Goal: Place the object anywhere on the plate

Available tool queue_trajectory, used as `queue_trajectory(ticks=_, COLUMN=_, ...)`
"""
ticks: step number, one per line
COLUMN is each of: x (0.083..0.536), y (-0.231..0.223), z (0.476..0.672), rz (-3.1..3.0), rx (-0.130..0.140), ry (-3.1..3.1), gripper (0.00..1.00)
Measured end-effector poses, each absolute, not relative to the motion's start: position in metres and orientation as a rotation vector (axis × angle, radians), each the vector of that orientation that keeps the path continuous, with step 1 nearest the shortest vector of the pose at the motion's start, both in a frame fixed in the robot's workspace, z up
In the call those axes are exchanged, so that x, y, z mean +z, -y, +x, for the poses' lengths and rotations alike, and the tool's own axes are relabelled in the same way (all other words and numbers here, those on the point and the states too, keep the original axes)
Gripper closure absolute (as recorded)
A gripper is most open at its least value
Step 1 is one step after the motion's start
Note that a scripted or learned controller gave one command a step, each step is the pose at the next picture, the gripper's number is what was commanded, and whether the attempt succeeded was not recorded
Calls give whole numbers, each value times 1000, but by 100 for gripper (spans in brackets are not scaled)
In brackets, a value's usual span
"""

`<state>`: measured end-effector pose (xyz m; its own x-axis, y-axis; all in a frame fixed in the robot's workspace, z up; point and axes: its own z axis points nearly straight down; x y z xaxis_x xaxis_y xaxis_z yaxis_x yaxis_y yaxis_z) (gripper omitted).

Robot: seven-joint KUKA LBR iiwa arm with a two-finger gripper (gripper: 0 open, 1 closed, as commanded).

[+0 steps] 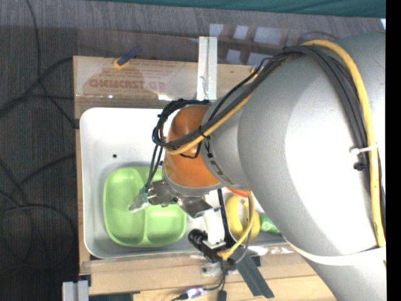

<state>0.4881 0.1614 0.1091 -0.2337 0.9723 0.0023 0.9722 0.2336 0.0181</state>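
Plate (pixel 125 199), lime green with divided sections, sits under claw (pixel 139 203).

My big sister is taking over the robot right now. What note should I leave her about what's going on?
Gripper: hanging over the green plate in the left bin; too small and blurry to tell what it's doing, and I can't see any object in it.
Plate: green, with compartments, at the near end of the left bin.
A yellow thing peeks out in the right bin, mostly hidden by the arm.
Done: I see nothing lying on the plate yet.
Left: get the object onto the plate.
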Motion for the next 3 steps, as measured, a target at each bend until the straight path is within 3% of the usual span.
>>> queue_trajectory(ticks=1, x=116, y=-168, z=487, rz=1933, rx=33, ry=-2471, gripper=100)
queue_trajectory(ticks=2, x=150, y=-145, z=529, rz=1906, rx=-6, ry=-2499, gripper=100)
queue_trajectory(ticks=3, x=216, y=-184, z=483, rz=1881, rx=-8, ry=-2517, gripper=100)
